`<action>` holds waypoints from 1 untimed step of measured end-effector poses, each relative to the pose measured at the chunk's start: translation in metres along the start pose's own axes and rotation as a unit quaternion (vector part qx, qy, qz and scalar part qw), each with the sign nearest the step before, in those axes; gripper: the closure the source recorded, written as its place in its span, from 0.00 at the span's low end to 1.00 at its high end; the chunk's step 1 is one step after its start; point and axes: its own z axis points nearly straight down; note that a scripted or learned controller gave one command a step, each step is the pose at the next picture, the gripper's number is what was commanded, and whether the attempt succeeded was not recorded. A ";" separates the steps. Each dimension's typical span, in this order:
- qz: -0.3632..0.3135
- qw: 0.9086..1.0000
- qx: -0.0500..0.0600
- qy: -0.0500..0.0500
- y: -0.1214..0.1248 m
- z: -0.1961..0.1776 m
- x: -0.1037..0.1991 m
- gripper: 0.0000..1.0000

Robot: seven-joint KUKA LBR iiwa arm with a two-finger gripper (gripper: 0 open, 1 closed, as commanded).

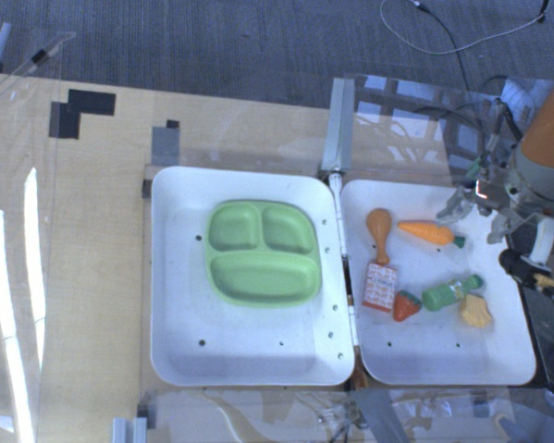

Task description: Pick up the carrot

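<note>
The carrot (425, 233) lies in the right bin (436, 368), up near the far wall, and it lies nearly flat across the view: orange body to the left, green stub to the right, tipped just slightly down toward that green end. The hand (481, 210) sits just beside it, off the green end and a little farther back, over the bin's far right corner. So the carrot is to the hand's left in the view and a touch nearer the camera, with its long axis pointing almost straight at the hand. Whether the hand is open or closed cannot be told; the metal parts there are a blur against the clutter behind. Nothing is seen in its hold.

The judgement here: the coming move is a short one, sideways and down, and the hand would want to close across the carrot's narrow width, not along it. The wooden-handled brush (380, 258) lies just left of the carrot's tip, close enough to crowd an overshoot. The green bottle (451, 293) and the strawberry (406, 306) sit well nearer the camera.
</note>
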 end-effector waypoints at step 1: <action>0.066 0.998 -0.001 0.000 0.020 0.111 -0.012 0.00</action>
